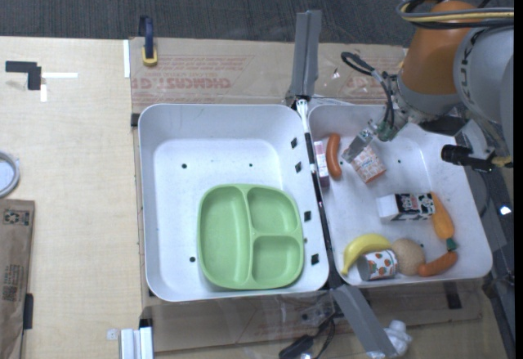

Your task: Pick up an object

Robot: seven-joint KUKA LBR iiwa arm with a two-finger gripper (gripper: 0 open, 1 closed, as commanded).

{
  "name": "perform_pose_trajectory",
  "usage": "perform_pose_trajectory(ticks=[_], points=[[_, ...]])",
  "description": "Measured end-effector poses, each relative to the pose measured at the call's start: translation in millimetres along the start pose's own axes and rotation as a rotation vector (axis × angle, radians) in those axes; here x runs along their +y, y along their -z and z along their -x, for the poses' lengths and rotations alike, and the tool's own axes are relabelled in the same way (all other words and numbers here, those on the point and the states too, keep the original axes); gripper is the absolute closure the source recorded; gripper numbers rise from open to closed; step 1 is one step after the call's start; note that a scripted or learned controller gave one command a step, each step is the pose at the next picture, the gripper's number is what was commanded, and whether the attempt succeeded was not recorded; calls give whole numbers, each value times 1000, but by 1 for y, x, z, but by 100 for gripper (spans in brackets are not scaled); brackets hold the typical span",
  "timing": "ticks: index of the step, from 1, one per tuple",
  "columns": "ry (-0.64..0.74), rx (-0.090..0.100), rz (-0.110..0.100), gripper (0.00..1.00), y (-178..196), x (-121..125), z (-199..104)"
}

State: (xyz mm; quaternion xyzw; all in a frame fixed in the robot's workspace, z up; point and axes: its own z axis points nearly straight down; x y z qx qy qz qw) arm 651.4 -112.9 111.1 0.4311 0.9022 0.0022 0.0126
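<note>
L bin (163,186): a green divided plate (250,236) sits near-right in it, w/ bare white floor along the far and left sides. Divider between bins (315,186) runs near-to-far down the middle.

R bin (470,194), going left to right: a hot dog (333,155) close against the divider, then a small pink-patterned carton (368,164), a b/w milk-type carton (406,205) on its side, an orange carrot-like piece (442,219) just beside it. Near edge holds a banana (364,249), a small printed can (377,266), a tan round item (408,254), and another orange piece (438,262), all crowded and touching or nearly so.

Gripper (359,149) hangs over the far-left part of the R bin, tip right at the pink carton's far-left corner. Can't tell how wide the jaws stand or whether anything is betw. them; nothing looks lifted.

Judgement: step in hand is the descent/grasp on the pink carton, the likely target. To do it well: centre over the carton's body, not its corner, straddle the narrower sides, go down square, close firmly before lifting.

Room: open floor right of and beyond the carton; hot dog and divider are close on the left, so keep clear of that side. Lift straight up; avoid the crowded near edge.
</note>
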Motion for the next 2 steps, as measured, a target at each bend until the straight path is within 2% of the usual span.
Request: perform_pose_trajectory(ticks=[1,2], points=[[18,18,-15,0,-18,-14,-25],[14,15,-12,100,-7,-13,-23]])
